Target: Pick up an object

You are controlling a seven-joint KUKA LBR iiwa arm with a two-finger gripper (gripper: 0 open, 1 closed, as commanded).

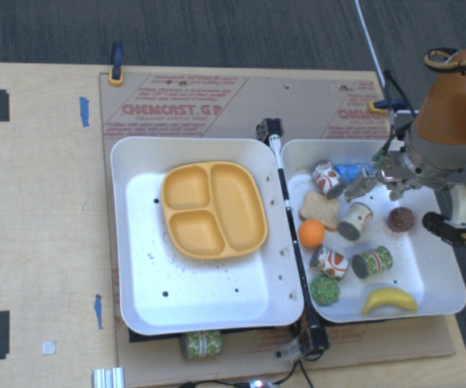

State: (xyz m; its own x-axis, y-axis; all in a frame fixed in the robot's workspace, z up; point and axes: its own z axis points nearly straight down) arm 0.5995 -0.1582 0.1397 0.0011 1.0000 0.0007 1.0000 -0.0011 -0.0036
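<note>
Approach step: hand [375, 180], finger state not discernible, hovers over the right bin [442, 297] above a white can [355, 219] among loose food items; next move calls for descent and closing on one object.

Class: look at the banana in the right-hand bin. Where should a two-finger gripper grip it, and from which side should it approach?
Probably the middle of the banana, from straight above, fingers closing across its narrow width. It lies flat near the right bin's front wall, curve arching upward in the view, clear of the green can.
</note>
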